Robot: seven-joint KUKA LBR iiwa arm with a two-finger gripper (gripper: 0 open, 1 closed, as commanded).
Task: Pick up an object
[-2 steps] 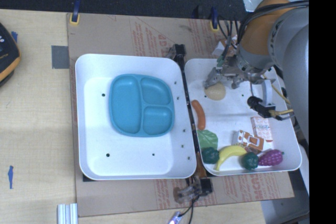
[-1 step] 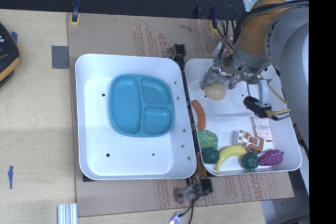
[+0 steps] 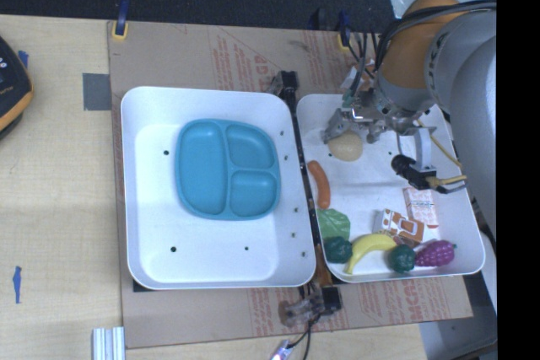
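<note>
**Gripper parked right over the potato-looking thing**

The gripper (image 3: 354, 124) hangs at the top of the right bin (image 3: 460, 206), and honestly I can't tell how it's set from here. A beige round lump (image 3: 345, 148) sits just at its 6 o'clock, touching or nearly so. It's roundish, so no real long axis to line up with. Further out: sausage (image 3: 319, 183) around 7 o'clock, banana (image 3: 369, 249) down at 6, and the blue plate (image 3: 228, 169) over in the left bin (image 3: 139, 181).

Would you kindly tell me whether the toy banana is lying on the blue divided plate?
No, the banana lies in the right bin, while the blue divided plate sits in the left bin.
</note>
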